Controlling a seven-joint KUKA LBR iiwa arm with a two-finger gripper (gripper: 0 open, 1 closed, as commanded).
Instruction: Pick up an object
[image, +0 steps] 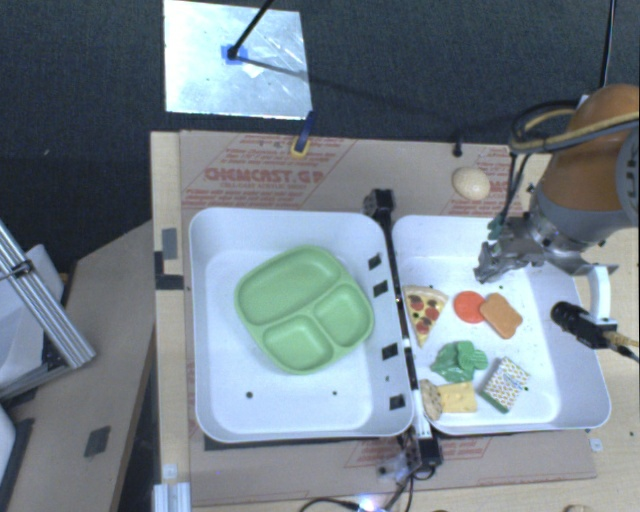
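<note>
The claw (492, 262) hung right of centre in the frame, just above the orange disc (468, 305) in the right bin (585, 390). Its spread I couldn't tell. The disc looked light, stiff, slick (probably plastic); best pinched across its edges.

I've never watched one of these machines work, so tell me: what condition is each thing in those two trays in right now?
Green divided plate: lying flat in the left bin.
Pizza slice: flat, right bin.
Red disc: touching the orange piece.
Green leafy piece: lying loose.
Patterned packet: lying tilted.
Gripper: above the right bin, holding nothing visible.
</note>
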